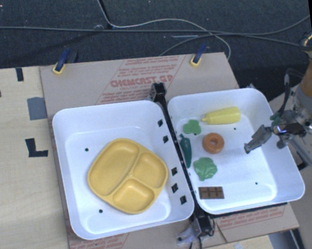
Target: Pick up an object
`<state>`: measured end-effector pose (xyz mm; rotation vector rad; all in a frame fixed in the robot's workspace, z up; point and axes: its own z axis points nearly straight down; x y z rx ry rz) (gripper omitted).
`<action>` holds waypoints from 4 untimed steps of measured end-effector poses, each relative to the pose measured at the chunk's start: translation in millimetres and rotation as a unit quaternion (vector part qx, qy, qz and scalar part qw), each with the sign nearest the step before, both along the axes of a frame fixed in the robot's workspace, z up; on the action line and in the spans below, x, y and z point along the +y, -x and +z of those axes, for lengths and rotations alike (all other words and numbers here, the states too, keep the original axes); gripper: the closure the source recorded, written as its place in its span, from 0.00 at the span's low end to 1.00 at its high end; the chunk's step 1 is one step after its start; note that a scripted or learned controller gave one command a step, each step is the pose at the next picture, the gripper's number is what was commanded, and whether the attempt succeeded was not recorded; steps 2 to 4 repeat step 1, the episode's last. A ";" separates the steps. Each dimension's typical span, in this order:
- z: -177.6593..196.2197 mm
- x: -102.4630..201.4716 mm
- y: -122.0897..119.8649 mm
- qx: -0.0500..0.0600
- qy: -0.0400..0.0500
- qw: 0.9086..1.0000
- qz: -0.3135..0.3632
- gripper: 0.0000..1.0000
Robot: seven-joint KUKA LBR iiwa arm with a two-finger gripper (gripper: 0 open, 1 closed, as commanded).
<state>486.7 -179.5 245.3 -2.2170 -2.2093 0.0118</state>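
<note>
White bins: 2 shallow white bins sit side by side on the bench; the left bin (69, 161) holds a yellow divided tray (127, 175), and the right bin (266, 180) holds the small items.
Step in hand: approach, by my reading; nothing is lifted and every item lies on the bin floor.
Gripper: the gripper (256, 140) reaches in from 3 o'clock, over the right part of the right bin, with a grey finger (255, 140) pointing toward 9 o'clock.
Jaws: I cannot tell whether they are spread or pressed together; nothing shows between them.
Nearest target: the brown doughnut (213, 142) lies near the bin's middle, at 9 o'clock from the gripper and apart from it.
Its look: a small ring, orange-brown, with a hole in the centre, lying flat.
Neighbours: a yellow corn cob (222, 117) at 12 o'clock of the doughnut, a green leafy piece (205, 168) at 7 o'clock, a small green piece (191, 126) at 10 o'clock, a dark green pepper (186, 150) against the left wall at 9 o'clock, and a brown chocolate bar (212, 193) at 6 o'clock, farther off.
Next move: likely a short travel toward 9 o'clock, then a descent centred over the ring so the fingers straddle it.
Risk: the corn and leafy piece are near; a skewed descent could nudge them.
</note>
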 end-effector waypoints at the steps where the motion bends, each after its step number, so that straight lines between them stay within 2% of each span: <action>1: 6.2 0.4 -2.5 -0.006 0.001 1.000 0.002 0.00; 4: 6.2 0.4 -2.5 -0.006 0.001 1.000 0.002 0.00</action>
